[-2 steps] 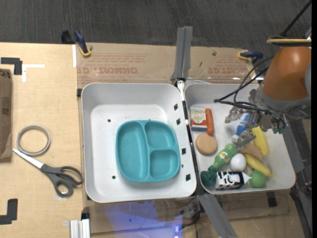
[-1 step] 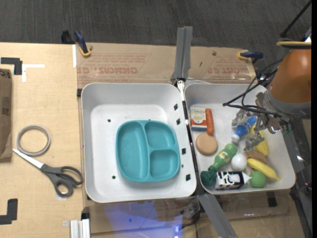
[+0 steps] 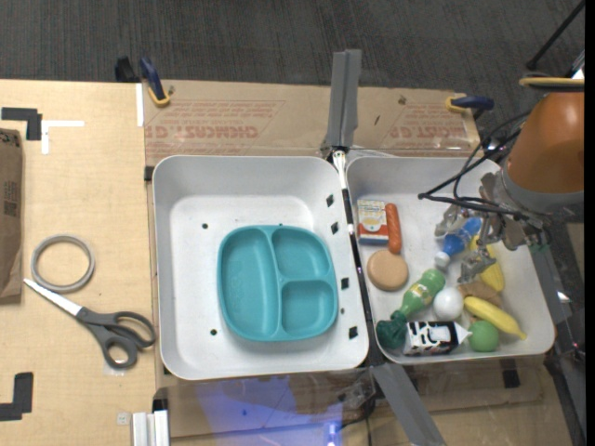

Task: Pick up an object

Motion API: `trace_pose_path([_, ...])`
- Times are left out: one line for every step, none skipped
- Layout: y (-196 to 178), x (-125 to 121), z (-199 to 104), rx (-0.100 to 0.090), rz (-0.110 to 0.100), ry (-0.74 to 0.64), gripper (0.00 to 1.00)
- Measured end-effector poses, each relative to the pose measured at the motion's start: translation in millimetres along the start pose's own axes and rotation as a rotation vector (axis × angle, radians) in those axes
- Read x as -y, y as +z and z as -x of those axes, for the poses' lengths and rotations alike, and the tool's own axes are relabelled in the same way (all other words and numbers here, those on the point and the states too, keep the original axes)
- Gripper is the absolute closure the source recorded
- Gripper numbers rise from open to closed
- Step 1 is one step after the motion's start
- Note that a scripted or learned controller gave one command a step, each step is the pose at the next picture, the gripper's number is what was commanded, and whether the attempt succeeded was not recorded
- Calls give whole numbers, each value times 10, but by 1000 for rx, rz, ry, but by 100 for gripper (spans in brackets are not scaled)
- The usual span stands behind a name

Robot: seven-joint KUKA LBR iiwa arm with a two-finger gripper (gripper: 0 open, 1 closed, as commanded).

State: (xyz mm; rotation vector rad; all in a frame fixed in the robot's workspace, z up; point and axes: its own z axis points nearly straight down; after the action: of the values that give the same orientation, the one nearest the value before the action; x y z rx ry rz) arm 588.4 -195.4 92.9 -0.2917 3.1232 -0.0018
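Observation:
The right bin [image 3: 537, 291] holds several small items: an orange-and-white carton [image 3: 372, 221], a red carrot-like stick [image 3: 394, 228], a tan round bun [image 3: 388, 269], a green bottle [image 3: 423, 291], a white ball [image 3: 448, 303], a banana [image 3: 493, 316], a green lime [image 3: 483, 337] and a black-and-white pack [image 3: 432, 337]. My gripper [image 3: 469, 242] reaches in from the right and hangs low over the bin's right half. It is right at a small blue object [image 3: 456, 241], above a yellow piece [image 3: 491, 278]. Cables partly hide it.
The left bin [image 3: 177, 249] holds a teal divided plate [image 3: 277, 282]. Scissors [image 3: 102, 323] and a tape roll [image 3: 63, 261] lie on the wooden bench to the left. A grey divider bar [image 3: 342, 100] stands behind the bins.

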Motion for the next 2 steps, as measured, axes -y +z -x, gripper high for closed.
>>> trace_pose_path([0,0,0,0,0,0,0])
trace_pose_path([0,0,0,0,0,0,0])
